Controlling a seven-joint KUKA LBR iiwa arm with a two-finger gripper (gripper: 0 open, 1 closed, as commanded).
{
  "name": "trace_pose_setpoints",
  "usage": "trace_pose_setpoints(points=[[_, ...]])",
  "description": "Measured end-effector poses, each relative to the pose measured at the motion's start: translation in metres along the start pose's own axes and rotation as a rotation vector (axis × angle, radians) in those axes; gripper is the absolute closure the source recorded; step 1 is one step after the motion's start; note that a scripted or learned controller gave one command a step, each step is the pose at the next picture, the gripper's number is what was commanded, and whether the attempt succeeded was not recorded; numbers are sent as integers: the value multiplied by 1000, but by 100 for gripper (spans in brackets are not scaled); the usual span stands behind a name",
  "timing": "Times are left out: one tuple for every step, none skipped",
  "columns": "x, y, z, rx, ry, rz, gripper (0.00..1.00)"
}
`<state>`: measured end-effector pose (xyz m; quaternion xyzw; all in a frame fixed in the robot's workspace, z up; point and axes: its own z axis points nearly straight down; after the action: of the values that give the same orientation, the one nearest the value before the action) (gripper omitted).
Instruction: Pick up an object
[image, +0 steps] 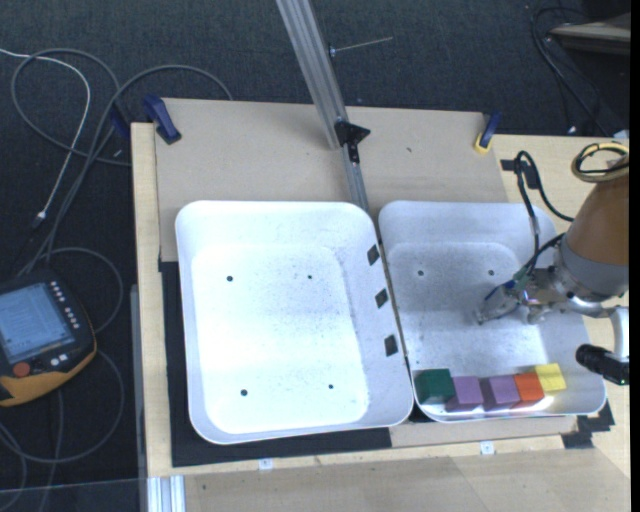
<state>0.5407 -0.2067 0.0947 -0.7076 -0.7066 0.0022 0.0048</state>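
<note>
The right bin serves as the landmark here. Along its near wall lies a row of small blocks, touching or nearly touching one another: a green block at the left end, then a purple block, a second purple block, an orange block, and a yellow block at the right end, set slightly further back than its neighbours. None of them is lifted; all rest on the bin floor against the front rim.

The arm enters over the bin's right side, its orange band above the grey wrist. The gripper hangs low over the middle of the bin floor, pointing toward the bin's left, well behind the row of blocks and apart from every one of them. Its two fingers seem to lie close together with nothing visible between them, though they are small and blurred, so how wide the gap is cannot be told.

Left of the right bin, touching it along a shared edge, sits the left bin. Three dark clips mark that shared edge. A metal rail runs from behind the right bin's back left corner toward the top of the view. Far to the left of both bins, off the bench, a handheld pendant lies on the dark floor; its screen is lit but no writing on it can be read. No labels or brand marks are legible anywhere.
</note>
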Motion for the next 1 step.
trace_pose_setpoints(points=[[76, -8, -8, -7, 2, -8, 0]])
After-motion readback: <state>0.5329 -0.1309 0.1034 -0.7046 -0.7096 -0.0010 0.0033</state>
